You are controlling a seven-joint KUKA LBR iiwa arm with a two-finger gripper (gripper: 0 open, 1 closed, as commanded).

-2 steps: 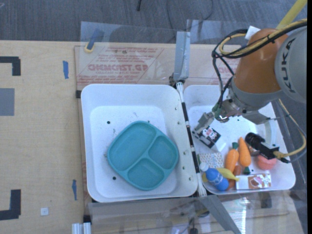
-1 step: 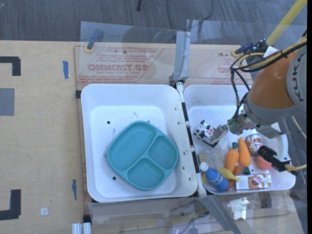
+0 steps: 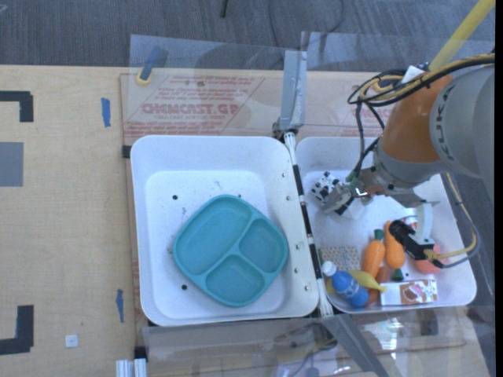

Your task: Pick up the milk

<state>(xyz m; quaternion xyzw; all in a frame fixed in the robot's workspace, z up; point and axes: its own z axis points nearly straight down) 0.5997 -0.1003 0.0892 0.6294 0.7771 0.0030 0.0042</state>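
Step in hand: approach, with no grasp of the task's thing yet. The grey arm with its orange band enters from the upper right of the frame, and its gripper (image 3: pixel 344 197) sits low over the upper left part of the right-hand shallow white bin (image 3: pixel 460 285), just beside a small black-and-white spotted object (image 3: pixel 323 187) that may be a toy cow; whether the gripper is released or clenched I cannot tell, since the tips are too small and dark to read. Task's thing: the likeliest candidate is the small white carton with a red-brown printed label (image 3: pixel 414 292), lying flat at the lower right of the frame against the bin's near wall, well apart from the gripper. Next move, as a judgement: travel toward the lower right, then descend on the carton, keeping off its neighbours. Right bin contents: 2 orange carrot-shaped toys (image 3: pixel 383 251), 1 yellow banana-shaped toy (image 3: pixel 368 280), 1 blue bottle with a white cap (image 3: pixel 346 284), 1 speckled beige flat piece (image 3: pixel 340 255). Left-hand shallow white bin (image 3: pixel 157 159), centre of frame: 1 teal plastic plate with 3 compartments (image 3: pixel 229 250). Both bins rest on the light wooden counter (image 3: pixel 63 210).
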